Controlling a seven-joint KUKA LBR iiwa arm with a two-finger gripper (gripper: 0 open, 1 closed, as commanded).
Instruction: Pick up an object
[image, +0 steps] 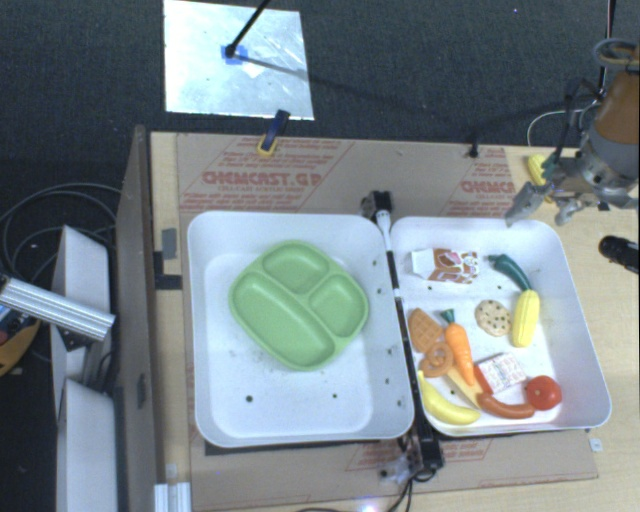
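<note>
The right bin (570, 300) holds several toy foods: a white and brown carton (445, 265), a green pepper (510, 268), a yellow corn cob (525, 312), a cookie (491, 317), a carrot (458, 345), a banana (445, 403), a tomato (543, 392) and a red-and-white packet (503, 370). My gripper (545, 208) hangs above the bin's far right corner, beyond the pepper. Its fingers are spread open, with nothing between them.
A green divided plate (298, 302) lies in the left bin (220, 400). A black hinge (382, 208) sits at the far end of the wall between the bins. Cables and a metal bar (55, 308) lie left of the bench.
</note>
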